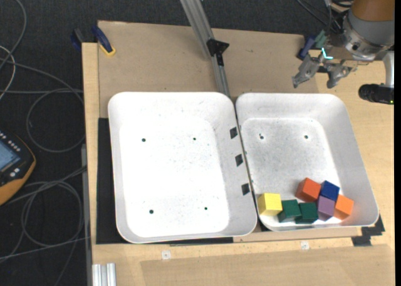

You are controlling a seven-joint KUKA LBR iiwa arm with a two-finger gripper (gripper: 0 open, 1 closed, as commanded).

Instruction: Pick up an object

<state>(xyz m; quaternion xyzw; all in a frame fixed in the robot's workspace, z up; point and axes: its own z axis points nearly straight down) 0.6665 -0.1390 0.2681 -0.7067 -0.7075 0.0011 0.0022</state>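
The claw (319,78) hangs in the upper right of the frame, above the bare tabletop (163,59) just beyond the far rim of the right bin (357,153). Its two grey fingers (303,77) are spread apart with a clear gap between them, and nothing sits in that gap; they touch no block and no bin. Above the claw the grey wrist and the orange band of the arm (373,3) enter from the top right corner.

The blocks lie well apart from the claw, huddled in the lower right of the frame, against the near wall of the right bin. From left to right there is a yellow block (270,203), a pair of green blocks (298,211) touching each other, a red-orange block (308,188) behind them, a blue block (329,189) just beside it, a purple block (326,205) in front of the blue one, and an orange block (344,205) at the right end. The cluster is tight, with most neighbours touching.

The left bin (125,153) fills the middle left of the frame, sharing an edge with the right bin. A slanted metal rail (197,22) runs down from the top centre to the point where the two bins meet. At the upper left corner of the tabletop sits a blue and yellow clamp (103,40).
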